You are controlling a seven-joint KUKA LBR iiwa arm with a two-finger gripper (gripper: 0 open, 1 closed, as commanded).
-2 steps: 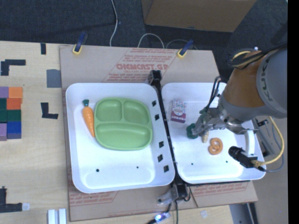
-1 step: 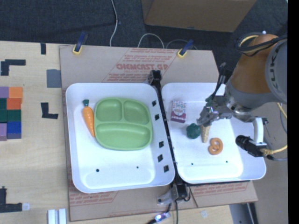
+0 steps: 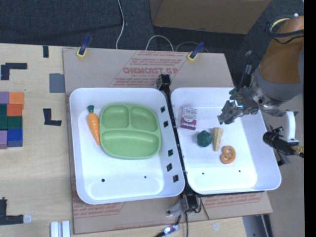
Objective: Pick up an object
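The right bin (image 3: 256, 179) holds a small pink-and-white packet (image 3: 188, 117), a dark green lump (image 3: 204, 138), a cream cone (image 3: 217, 138) and a brown pretzel (image 3: 227, 154). My gripper (image 3: 228, 115) hangs over the right bin's upper right part, just above and to the right of the cone, with nothing seen between its fingers. In the left bin (image 3: 123, 186) lie a green divided plate (image 3: 131, 131) and an orange carrot (image 3: 93, 126) beside its left edge.
A black divider (image 3: 171, 132) runs between the two bins. Both bins rest on a cardboard sheet (image 3: 143, 68) held by clamps. Coloured blocks (image 3: 11, 118) sit at the far left of the bench. A cardboard box (image 3: 212, 6) stands behind.
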